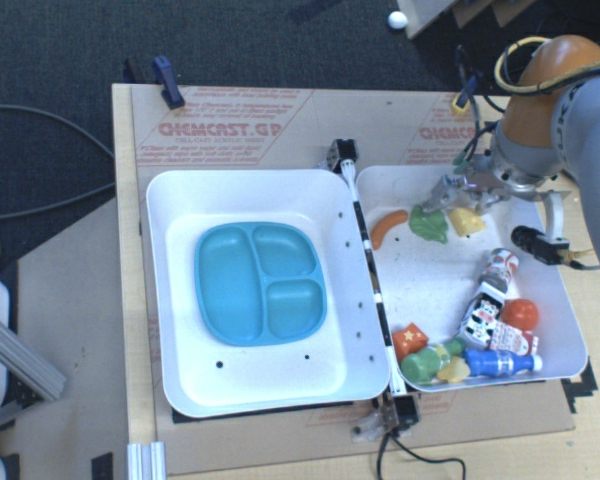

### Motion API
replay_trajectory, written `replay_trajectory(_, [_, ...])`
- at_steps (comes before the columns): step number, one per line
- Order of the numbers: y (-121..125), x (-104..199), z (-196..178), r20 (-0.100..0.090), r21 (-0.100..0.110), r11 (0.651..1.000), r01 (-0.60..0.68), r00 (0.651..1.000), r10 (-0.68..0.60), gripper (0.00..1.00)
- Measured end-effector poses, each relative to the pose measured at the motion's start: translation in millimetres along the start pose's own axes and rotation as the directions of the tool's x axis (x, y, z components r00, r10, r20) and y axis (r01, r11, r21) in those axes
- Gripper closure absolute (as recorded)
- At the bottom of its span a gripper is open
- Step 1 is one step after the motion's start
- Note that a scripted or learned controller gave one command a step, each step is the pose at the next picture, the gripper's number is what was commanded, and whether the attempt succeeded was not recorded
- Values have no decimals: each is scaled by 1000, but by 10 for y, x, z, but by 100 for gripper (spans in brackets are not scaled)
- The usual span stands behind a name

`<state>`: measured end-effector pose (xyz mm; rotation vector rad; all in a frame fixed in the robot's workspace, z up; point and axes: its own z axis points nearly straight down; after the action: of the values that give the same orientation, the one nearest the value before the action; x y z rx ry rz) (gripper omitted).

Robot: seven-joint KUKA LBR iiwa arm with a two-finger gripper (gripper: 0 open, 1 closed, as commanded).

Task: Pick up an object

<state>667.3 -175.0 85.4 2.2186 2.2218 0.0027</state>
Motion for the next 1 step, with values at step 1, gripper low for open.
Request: replay_trajectory(1, [16,-8,-124,4,-5,1000,2,1000,-2,100])
